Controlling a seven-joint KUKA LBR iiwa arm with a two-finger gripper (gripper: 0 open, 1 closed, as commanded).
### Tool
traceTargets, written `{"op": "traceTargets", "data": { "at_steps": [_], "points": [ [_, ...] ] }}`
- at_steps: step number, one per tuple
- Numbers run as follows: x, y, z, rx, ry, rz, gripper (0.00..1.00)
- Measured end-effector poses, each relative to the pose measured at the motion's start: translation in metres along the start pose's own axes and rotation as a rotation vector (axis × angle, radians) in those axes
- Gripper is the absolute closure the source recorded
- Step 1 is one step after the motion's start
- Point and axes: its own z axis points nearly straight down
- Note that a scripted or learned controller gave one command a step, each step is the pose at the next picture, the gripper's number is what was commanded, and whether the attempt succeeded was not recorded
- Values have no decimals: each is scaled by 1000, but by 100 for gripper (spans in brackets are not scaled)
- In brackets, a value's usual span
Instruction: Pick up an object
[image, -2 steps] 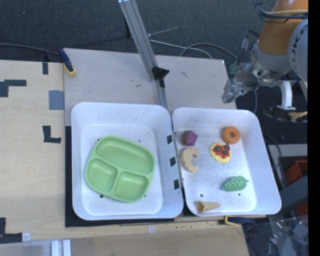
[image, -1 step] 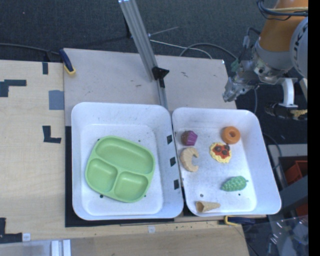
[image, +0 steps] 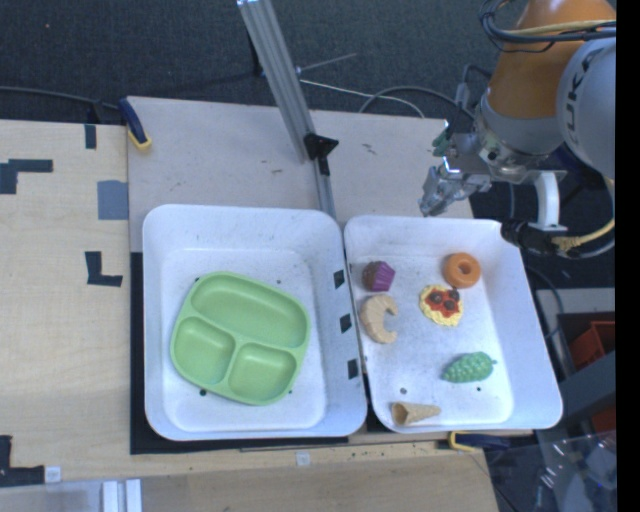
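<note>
We see the grey metal two-finger gripper (image: 437, 196) poised above the right white plastic bin's (image: 520, 330) far edge, grip state unreadable, likely staging over the small orange ring-shaped doughnut toy (image: 461, 269) near that bin's far right corner.

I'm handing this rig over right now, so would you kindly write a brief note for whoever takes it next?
Gripper: above the right bin's back edge, holding nothing visible.
Right bin: purple piece, donut, pizza piece, croissant, green piece, cone.
Left bin: green divided plate.
Done: nothing picked.
Left: descend, grasp one object, lift.
</note>
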Motion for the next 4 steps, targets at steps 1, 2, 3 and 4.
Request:
{"op": "traceTargets", "data": {
  "at_steps": [1,2,3,4],
  "points": [
    [45,-28,21,3,-1,0,100],
    [86,-63,36,4,-1,1,100],
    [129,-94,51,5,-1,0,100],
    [178,-124,61,4,-1,-1,100]
  ]
}}
